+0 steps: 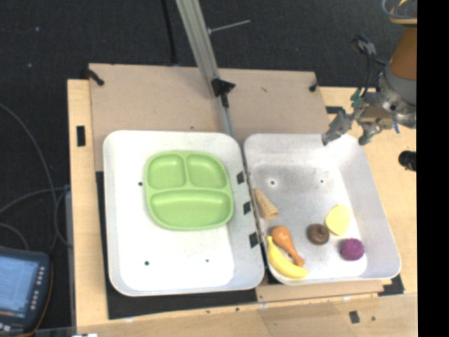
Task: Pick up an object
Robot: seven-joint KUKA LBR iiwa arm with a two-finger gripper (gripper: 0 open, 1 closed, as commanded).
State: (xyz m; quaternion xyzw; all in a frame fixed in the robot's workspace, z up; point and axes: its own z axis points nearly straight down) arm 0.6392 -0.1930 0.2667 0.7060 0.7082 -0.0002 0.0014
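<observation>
Gripper [348, 132]: hovering at the upper right of the frame, over the right bin's far corner, fingers standing apart and gripping nothing.
Right bin [302, 167]: holding a cone [265, 203], carrot [287, 243], banana [284, 261], brown donut [318, 234], yellow piece [338, 220] and purple ball [351, 248], all lying along its lower edge.
Left bin [126, 258]: carrying a green divided plate [189, 190].

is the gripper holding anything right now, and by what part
Nothing is held: the gripper hangs open above the right bin's far corner.
</observation>
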